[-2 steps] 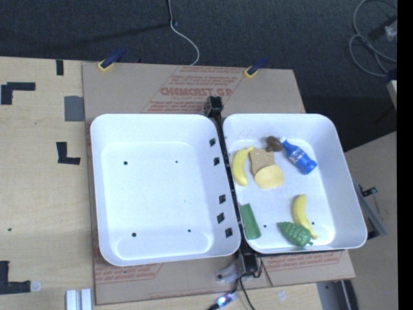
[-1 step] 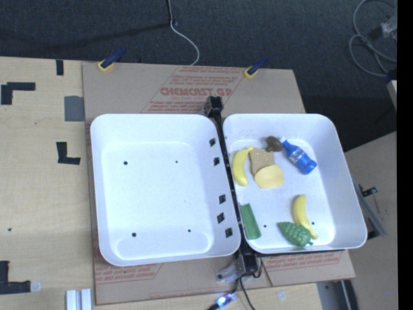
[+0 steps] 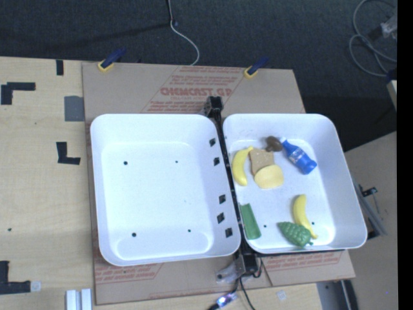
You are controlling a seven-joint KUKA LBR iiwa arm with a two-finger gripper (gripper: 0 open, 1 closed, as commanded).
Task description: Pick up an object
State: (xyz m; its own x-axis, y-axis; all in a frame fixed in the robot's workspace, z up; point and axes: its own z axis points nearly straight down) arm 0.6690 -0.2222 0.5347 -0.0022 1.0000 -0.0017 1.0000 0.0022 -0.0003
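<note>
Right bin (image 3: pixel 335 173): two bananas, one (image 3: pixel 240 166) by the divider, one (image 3: pixel 301 210) near the front; a blue bottle (image 3: pixel 299 157); a tan block (image 3: pixel 266 169); a green stick (image 3: pixel 250 221); a bumpy green piece (image 3: pixel 295 233).
Left bin (image 3: pixel 103 173): beside it on the table (image 3: pixel 39 192).

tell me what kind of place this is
Most likely a robotics lab grasping bench: two shallow white bins clipped side by side on a cardboard sheet, toy items like a banana and blue bottle, and loose cables.
</note>
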